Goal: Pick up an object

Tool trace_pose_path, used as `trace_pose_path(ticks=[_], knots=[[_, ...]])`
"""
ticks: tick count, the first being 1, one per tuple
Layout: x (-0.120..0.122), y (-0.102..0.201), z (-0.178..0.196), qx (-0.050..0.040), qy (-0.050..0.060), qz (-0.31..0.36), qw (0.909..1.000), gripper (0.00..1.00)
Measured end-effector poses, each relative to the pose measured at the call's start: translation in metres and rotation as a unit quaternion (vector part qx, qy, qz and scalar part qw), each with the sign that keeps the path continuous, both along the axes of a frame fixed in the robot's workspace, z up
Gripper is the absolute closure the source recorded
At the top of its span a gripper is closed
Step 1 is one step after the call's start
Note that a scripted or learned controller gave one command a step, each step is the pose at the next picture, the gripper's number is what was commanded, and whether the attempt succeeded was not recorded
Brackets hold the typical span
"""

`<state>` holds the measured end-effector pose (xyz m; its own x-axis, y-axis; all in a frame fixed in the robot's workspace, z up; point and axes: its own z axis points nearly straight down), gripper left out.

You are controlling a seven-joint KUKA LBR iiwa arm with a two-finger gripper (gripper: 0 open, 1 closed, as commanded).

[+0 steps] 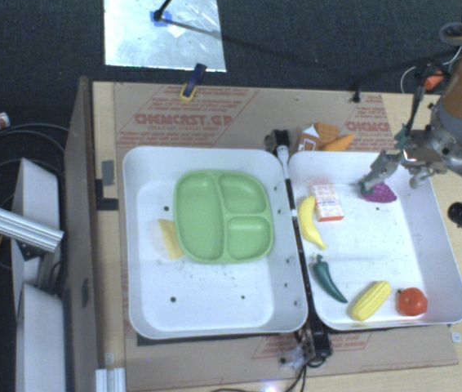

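The right bin (439,243) holds a purple grape bunch (380,193), a pink and white box (326,202), a banana (308,221), a green pepper (327,278), a corn cob (370,299) and a tomato (411,301). My gripper (398,172) hangs over the bin's far right corner, open. Its left finger (376,171) stands just above the grape bunch, and nothing is between the fingers.
The left bin (145,219) carries a green divided plate (223,216) and a yellow piece (169,238) beside it. Orange items (335,140) lie on the cardboard behind the bins. A black clamp (280,141) sits where the bins meet.
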<state>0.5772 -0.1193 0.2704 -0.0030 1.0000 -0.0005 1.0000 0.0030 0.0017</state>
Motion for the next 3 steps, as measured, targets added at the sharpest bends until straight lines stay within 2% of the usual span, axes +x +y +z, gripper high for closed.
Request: trace_pose_path(ticks=[1,2,3], knots=[[0.073,-0.05,-0.114,-0.0011,0.0,-0.001,1.0,0.0],[0.092,-0.063,-0.189,-0.0007,0.0,0.0,1.0,0.0],[0.092,-0.062,-0.186,-0.0005,0.0,0.0,1.0,0.0]])
